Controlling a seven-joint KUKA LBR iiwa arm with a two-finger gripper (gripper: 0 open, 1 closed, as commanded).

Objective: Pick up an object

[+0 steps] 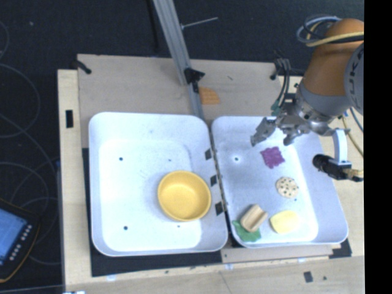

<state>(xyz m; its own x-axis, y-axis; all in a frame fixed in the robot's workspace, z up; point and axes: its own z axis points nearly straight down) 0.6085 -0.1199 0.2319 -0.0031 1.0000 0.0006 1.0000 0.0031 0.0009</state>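
- Purple object (272,157) lies flat on the floor of the right bin (242,182), just below the gripper (275,134) and apart from it; judging by nearness, it is the likeliest pick.
- Fingers (260,133) look spread, one to the left and one to the right, with nothing between them; they hang above the bin's upper part.
- To do this step well, I would centre the spread fingers over the purple piece, so one lands on each side, then go straight down to the floor before closing.
- It looks thin and flat, so a shallow descent would probably close on air.
- Farther off in the same bin sit a cookie (286,187), a yellow lump (285,222) and a tan block (252,216) resting on something green.
- The left bin (122,139) holds a yellow bowl (183,195), well apart.
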